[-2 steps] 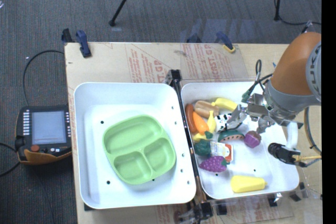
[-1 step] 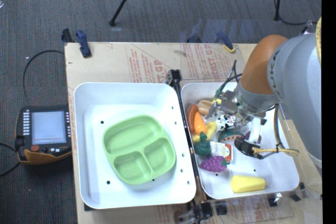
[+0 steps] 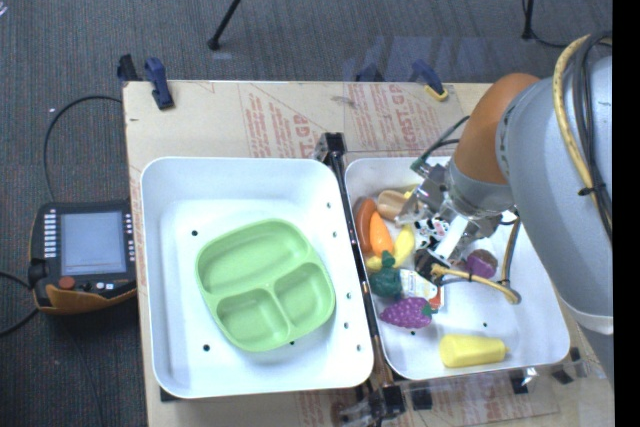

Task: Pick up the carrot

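A grey robot arm is reaching into the right bin (image 3: 555, 340), its gripper (image 3: 432, 260) hovering among toy foods just beside the carrot (image 3: 376, 232), which is lying unlifted near the bin's left wall, and its grip cannot be made out.

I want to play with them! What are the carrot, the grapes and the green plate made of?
The carrot looks like smooth toy plastic: even orange with a soft shine. The grapes seem moulded plastic too, one bumpy purple lump. The green plate looks like hard matte plastic, with pressed compartments in one flat colour. That is only a guess from how they look.
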`<state>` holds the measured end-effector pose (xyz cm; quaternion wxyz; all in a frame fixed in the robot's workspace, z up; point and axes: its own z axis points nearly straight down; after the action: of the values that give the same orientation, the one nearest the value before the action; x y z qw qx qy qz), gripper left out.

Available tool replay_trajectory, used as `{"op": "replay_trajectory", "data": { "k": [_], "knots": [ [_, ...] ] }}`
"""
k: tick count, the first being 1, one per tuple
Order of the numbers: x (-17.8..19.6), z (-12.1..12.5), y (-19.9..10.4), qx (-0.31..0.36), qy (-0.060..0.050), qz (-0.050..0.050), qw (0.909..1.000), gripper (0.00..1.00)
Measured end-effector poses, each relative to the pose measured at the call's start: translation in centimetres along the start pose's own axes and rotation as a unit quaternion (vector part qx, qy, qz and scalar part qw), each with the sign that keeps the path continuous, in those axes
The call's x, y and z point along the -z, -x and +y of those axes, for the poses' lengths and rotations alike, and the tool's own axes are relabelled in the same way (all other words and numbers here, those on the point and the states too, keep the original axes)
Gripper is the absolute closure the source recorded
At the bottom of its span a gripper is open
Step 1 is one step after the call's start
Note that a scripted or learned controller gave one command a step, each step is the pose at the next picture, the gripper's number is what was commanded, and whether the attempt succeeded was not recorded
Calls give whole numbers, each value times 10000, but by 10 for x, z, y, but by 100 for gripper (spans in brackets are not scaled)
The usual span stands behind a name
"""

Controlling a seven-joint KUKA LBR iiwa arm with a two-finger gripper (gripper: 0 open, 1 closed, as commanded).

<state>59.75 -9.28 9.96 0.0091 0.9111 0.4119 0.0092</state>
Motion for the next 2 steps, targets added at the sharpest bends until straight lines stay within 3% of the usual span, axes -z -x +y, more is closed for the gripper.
{"op": "replay_trajectory", "data": {
  "k": [1,2],
  "knots": [
    [-1,-24,26,-935,-13,9,9956,0],
    [-13,-7,0,-1520,-151,-76,9882,0]
  ]
}}
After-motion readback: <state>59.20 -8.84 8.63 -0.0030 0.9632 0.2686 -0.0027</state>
